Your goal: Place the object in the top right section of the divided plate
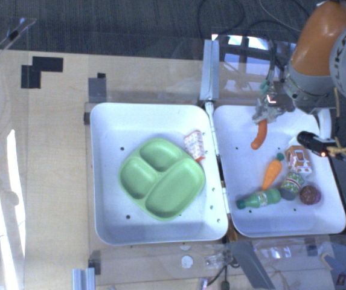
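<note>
Hand (263, 115): over the back of the right bin (245, 213), pointing down, fingers closed on the top end of the sausage (258, 135).
Arm: grey, orange band, reaching in from the right.
Sausage: orange-red, hanging upright below the hand, above the bin floor.
Divided plate (160, 179): green, three sections, in the left bin (109, 162), well apart from the hand.
Packet (194, 145): white and red, touching the plate's upper right rim.
Right bin contents: carrot (272, 173), green bottle (259, 199), small carton (297, 159), can (291, 185), dark round fruit (310, 194).
Tabletop (46, 180): pale wood.
</note>
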You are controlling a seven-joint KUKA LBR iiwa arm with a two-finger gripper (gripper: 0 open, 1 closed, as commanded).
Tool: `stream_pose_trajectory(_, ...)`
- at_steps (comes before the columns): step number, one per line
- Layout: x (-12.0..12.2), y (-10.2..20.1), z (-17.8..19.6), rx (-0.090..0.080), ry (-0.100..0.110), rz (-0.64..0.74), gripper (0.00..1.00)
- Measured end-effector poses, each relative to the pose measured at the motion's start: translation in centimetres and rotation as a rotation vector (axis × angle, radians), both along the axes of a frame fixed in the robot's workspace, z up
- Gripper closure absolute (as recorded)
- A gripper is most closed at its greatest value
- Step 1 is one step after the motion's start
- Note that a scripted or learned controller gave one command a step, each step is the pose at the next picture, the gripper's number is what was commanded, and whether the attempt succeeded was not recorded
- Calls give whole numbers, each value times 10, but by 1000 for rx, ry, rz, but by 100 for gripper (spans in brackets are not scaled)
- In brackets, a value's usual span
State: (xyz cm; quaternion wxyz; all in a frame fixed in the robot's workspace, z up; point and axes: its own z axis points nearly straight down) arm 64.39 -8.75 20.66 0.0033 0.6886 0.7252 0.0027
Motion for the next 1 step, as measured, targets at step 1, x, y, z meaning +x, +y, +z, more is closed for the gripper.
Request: stream_pose_trajectory(1, -36, 65, -6, 0, 4, 151, 100)
